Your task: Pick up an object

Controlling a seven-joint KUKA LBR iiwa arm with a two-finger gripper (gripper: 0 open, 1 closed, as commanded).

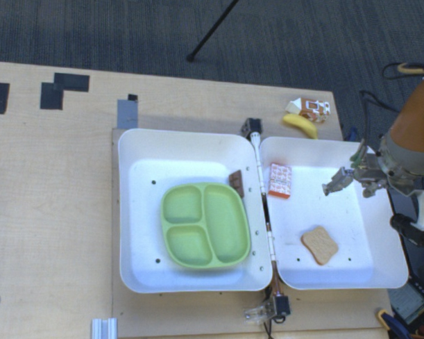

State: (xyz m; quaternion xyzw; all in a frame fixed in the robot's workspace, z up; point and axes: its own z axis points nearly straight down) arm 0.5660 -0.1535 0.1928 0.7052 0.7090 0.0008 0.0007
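In the right bin (375,272), a tan slice of toast (320,244) lies flat near the front. A red and white packet (280,180) rests by that bin's left wall. My gripper (351,187) hangs over the bin's right rear part, open, with one finger (334,183) pointing left and bare white floor between the two. It is up and to the right of the toast and well right of the packet, touching neither. The left bin (138,197) bears a green divided plate (205,225) and a small brown piece (236,179) at its right edge.
A yellow banana (300,124) and a small printed carton (313,106) lie on the bench behind the right bin. A black clamp (252,126) sits at the rear of the ridge between the bins. Cables run at the right and front edges.
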